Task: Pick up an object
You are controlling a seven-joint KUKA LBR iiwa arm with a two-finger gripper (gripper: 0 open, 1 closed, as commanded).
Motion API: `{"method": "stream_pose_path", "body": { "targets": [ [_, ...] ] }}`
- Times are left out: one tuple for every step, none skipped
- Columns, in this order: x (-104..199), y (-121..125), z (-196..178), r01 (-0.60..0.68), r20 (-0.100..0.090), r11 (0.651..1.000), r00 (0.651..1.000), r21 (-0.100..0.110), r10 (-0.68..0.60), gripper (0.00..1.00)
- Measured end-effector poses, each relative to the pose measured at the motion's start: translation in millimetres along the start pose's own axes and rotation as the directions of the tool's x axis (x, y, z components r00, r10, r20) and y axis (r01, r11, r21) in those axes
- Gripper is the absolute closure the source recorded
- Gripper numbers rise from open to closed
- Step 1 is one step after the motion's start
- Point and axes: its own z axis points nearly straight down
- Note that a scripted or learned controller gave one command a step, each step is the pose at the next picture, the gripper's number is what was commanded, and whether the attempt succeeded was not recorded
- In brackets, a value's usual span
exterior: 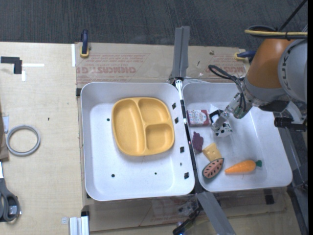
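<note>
My gripper (221,126) hangs low over the middle of the right bin (274,146), reaching in from the right. A small red and white carton (198,116) lies just to its left. Below it are a dark purple piece (197,141) and a yellow cheese wedge (212,152). Nearer the bin's front edge lie a watermelon slice (212,169) and an orange carrot with a green top (242,167). The gripper's tip looks white with dark spots, and I cannot make out anything held in it.
The left bin (98,170) holds a yellow divided plate (143,125). A metal divider (182,58) runs between the bins. On the wooden bench at left lie a grey tape ring (22,140) and scissors (7,204).
</note>
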Motion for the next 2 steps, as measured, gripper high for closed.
{"method": "stream_pose_path", "body": {
  "targets": [
    [-4.6,-18.9,8.6,-0.052,-0.001,0.999,0.999,0.001,0.052,0.0],
    [-4.5,-18.4,2.5,-0.048,-0.002,0.999,0.999,0.005,0.048,1.0]
  ]
}}
